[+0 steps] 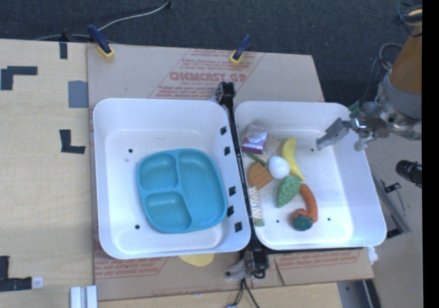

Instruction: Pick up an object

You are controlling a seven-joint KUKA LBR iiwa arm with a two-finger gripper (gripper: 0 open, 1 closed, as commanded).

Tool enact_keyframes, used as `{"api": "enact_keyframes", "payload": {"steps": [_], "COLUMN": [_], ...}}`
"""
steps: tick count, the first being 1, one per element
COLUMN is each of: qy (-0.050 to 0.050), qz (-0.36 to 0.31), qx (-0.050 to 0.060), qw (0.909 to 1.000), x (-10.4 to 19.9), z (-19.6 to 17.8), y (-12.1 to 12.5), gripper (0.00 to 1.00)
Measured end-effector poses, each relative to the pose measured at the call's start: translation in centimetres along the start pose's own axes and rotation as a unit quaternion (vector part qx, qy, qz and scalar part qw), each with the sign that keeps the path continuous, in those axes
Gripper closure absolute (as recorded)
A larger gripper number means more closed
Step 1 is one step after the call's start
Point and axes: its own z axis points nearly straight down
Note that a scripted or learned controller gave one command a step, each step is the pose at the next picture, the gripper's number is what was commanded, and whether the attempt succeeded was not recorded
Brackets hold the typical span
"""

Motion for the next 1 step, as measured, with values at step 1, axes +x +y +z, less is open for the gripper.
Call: {"api": "enact_keyframes", "payload": {"steps": [1], "qy": [0.000], "qz": [-0.001], "qx": [-0.003], "qw": [1.0000], "x": [0.64], "z": [16.38], "y": [5.35], "gripper": [0.00]}}
